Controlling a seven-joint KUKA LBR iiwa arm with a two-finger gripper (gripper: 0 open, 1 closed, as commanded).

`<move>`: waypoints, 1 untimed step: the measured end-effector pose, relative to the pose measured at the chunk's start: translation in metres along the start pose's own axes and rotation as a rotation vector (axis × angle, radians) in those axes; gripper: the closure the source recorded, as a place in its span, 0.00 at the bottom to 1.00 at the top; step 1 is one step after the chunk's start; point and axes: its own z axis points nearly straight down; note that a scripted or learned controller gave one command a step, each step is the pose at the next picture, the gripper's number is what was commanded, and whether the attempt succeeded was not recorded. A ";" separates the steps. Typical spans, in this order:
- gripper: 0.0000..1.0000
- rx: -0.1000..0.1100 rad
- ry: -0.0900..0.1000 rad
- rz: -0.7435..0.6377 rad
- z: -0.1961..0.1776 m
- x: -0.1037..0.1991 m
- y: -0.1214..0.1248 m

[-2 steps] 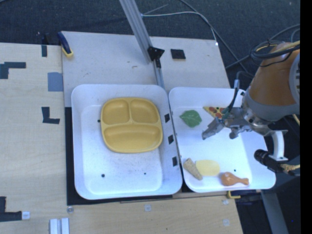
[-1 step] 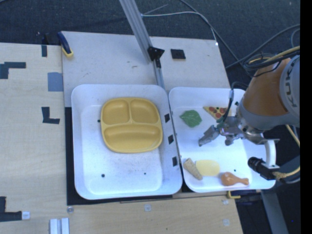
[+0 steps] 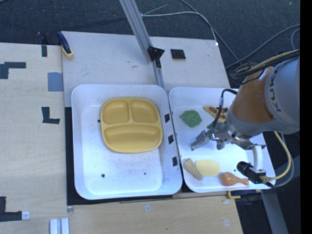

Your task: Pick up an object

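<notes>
In the right bin (image 3: 178, 130) lie a green leaf-shaped piece (image 3: 191, 117), a pizza slice (image 3: 214, 112), a pale yellow lump (image 3: 208, 167), a tan wedge (image 3: 192, 169) and an orange drumstick (image 3: 233, 179). My gripper (image 3: 204, 137) hangs over the middle of this bin, just below and right of the green piece and above the yellow lump. Its fingers (image 3: 198, 142) point left and stand open with nothing between them. The arm's orange band (image 3: 251, 101) covers part of the pizza slice.
The left bin (image 3: 83, 145) holds a yellow divided plate (image 3: 131, 124). A metal pole (image 3: 139, 23) slants down to the bins' shared rim. Cables trail off to the right of the bench.
</notes>
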 end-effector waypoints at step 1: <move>1.00 0.000 0.001 -0.001 -0.012 0.001 0.000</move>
